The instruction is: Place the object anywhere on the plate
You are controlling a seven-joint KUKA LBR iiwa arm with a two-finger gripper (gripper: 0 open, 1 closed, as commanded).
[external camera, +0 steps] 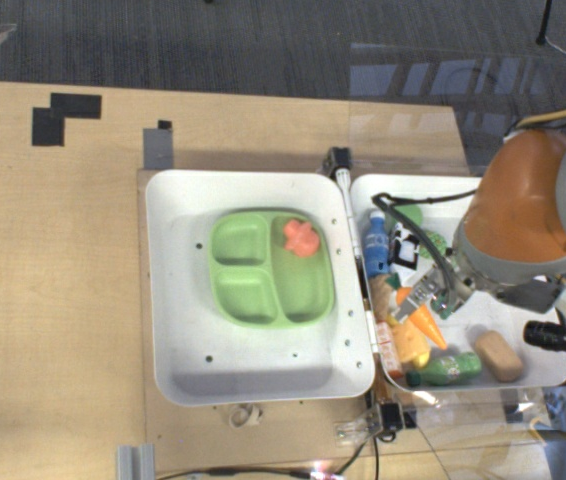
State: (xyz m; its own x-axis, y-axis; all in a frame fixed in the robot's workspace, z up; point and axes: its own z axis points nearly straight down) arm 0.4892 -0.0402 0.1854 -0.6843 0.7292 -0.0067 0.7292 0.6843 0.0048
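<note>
A green divided plate (263,268) lies in the left white bin (178,353). A small pink toy (301,236) rests in the plate's long right compartment, near its far end. My gripper (418,301) is low in the right bin (553,368), right above an orange carrot-shaped toy (427,326) and next to a yellow piece (410,346). The grey arm with its orange band (518,203) reaches in from the right and hides part of that bin.
The right bin also holds a blue bottle (376,243), a green bottle (448,369), a tan bread-like piece (497,355) and a green item (408,213) at the back. A raised divider (355,258) separates the two bins. Cables run along the arm.
</note>
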